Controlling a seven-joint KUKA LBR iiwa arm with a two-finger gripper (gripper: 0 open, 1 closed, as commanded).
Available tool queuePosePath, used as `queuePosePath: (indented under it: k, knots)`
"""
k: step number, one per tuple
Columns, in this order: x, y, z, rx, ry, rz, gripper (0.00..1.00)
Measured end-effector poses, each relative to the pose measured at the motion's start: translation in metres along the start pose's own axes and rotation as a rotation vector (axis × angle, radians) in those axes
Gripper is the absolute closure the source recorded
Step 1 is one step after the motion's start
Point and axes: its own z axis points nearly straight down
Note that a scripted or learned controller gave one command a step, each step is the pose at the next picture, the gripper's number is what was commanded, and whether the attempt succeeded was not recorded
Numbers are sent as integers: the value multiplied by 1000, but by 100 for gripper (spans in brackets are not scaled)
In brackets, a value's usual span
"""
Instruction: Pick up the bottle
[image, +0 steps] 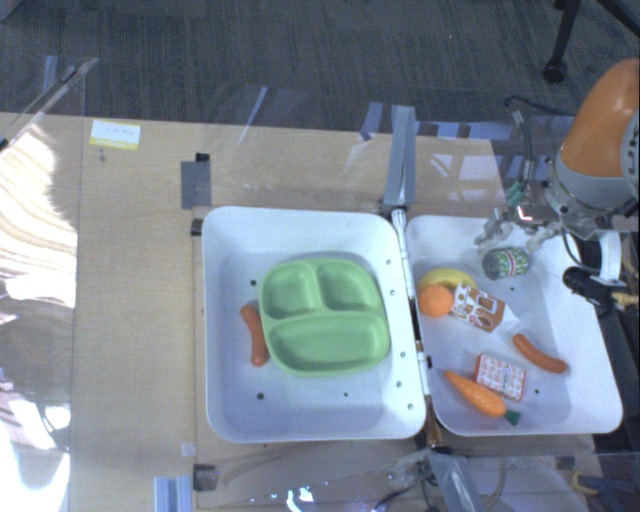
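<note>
We saw two white bins side by side, the left bin (225, 400) bearing a green divided plate (323, 315) with a sausage (255, 333) just beside its left edge. The right bin (590, 400) held a carrot (477, 394), another sausage (540, 353), two small packets (499, 376), an orange (435, 301) touching a banana (450, 277), and the bottle (506, 262) lying near the back. The gripper (517, 232) hung just above the bottle, its fingers spread open and holding nothing.

Two white bins (230, 330), one green tray (324, 316), two sausages (254, 334), one carrot (476, 394), one orange (435, 301).
</note>
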Motion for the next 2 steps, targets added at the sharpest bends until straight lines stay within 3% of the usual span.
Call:
queuePosePath:
  k: [1, 2]
  knots:
    - [-18, -18, 99, -2, -2, 5, 0]
    - [53, -28, 98, -4, 0, 166, 0]
